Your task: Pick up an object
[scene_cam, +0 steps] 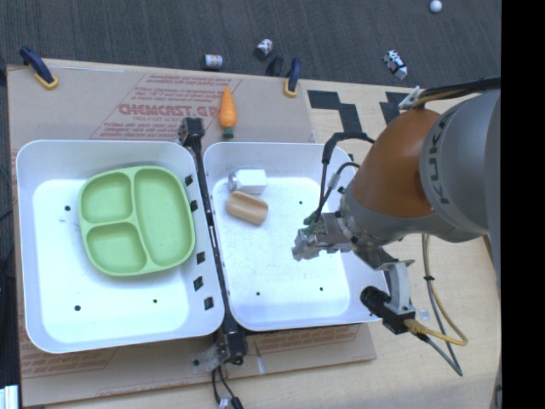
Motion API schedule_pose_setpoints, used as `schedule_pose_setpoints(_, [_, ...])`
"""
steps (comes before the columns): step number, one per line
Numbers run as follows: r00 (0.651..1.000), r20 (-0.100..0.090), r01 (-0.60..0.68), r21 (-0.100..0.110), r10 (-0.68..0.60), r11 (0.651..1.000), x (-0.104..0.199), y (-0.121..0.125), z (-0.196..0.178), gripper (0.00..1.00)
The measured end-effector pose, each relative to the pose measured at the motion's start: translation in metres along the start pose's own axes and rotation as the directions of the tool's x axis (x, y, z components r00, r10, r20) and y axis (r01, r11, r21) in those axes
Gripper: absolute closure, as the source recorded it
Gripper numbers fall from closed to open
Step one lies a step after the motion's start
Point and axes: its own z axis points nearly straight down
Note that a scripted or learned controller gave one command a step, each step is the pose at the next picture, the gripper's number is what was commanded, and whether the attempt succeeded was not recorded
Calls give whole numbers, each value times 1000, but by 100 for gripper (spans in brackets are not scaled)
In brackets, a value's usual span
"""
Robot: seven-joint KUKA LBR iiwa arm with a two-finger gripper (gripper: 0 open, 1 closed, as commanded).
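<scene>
The bread roll (247, 208) lies in the right bin (281, 309), toward its upper left, with a small white block (250, 178) just beside it on the far side, close but whether touching I cannot tell. Either would do for the task; the roll looks the better choice. It is a tan, rounded toy piece, likely light and fairly stiff, with a smooth skin that could slip if pinched near its ends. It lies at a slant, so the hold should go across its short width at the middle, with the closing line turned square to its long axis. The block is squat and flat-sided, probably light too, but it sits near the bin's back wall, leaving little room for a finger behind it.

The gripper (308, 244) hangs over the middle of the right bin, to the right of the roll and apart from it, nothing visibly held. Whether the jaws stand wide or narrow I cannot tell. The left bin (34, 254) holds a green tray (136, 220) with three compartments.
</scene>
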Motion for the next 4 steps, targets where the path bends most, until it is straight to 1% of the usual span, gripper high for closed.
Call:
schedule_pose_setpoints(1, [1000, 1, -1, 2, 1, 1000, -31, -1, 43, 100])
schedule_pose_setpoints(2, [1000, -1, -1, 3, 1, 1000, -49, -2, 91, 100])
schedule_pose_setpoints(3, [1000, 0, -4, 0, 4, 1000, -92, 3, 36, 100])
schedule_pose_setpoints(4, [1000, 0, 0, -2, 0, 1000, -91, 4, 26, 100])
